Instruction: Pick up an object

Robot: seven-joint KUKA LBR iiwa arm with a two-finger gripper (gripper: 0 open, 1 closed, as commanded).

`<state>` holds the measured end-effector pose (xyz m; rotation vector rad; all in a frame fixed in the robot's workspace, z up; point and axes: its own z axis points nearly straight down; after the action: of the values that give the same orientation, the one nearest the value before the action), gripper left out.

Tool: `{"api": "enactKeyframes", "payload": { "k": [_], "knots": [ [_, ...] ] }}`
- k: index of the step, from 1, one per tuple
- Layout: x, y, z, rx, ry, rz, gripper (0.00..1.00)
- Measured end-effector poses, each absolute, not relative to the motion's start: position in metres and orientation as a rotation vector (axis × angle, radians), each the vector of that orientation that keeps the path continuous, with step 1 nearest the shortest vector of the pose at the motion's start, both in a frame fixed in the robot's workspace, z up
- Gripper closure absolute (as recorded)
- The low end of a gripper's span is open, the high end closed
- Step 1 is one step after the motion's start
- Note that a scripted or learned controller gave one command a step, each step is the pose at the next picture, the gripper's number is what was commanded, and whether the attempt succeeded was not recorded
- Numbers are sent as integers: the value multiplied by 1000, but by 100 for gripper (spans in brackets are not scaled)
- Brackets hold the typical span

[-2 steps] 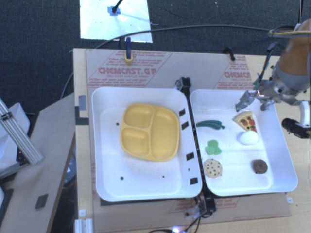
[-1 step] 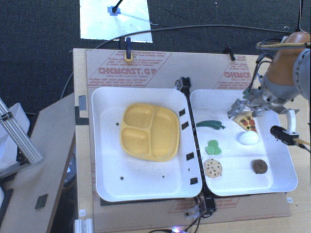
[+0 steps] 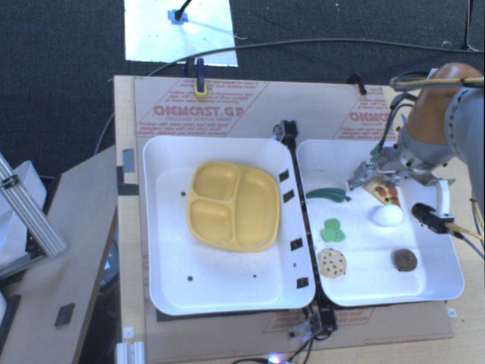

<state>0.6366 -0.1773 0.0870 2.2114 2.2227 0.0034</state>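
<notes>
- Task's candidates all sit in the right bin (image 3: 455, 279): white egg (image 3: 388, 215), pizza slice (image 3: 387, 194), green bean pod (image 3: 327, 195), green cluster (image 3: 331, 230), cookie (image 3: 332, 262), brown round piece (image 3: 405, 260).
- We judge nothing is picked yet; every item looks flat on the bin floor.
- Gripper (image 3: 364, 179) is low over the bin's upper part, just beside the pizza slice and near the pod's right end.
- We can't tell how its fingertips are set; nothing visible between them.
- Left to do, by our read: close on one item, lift clear.
- Nearest targets: pizza slice, then egg. Slice lies flat, so likely a hard pinch.
- Left bin (image 3: 170, 294) holds a yellow divided tray (image 3: 233, 205), well apart from the gripper.
- Divider between bins sits close to the pod; the egg may roll if nudged.
</notes>
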Motion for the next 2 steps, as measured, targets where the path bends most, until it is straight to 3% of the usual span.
{"api": "enactKeyframes", "payload": {
  "k": [1,2],
  "knots": [
    [640,-178,102,2202,2217,11,100],
    [643,-174,147,2212,2224,5,100]
  ]
}}
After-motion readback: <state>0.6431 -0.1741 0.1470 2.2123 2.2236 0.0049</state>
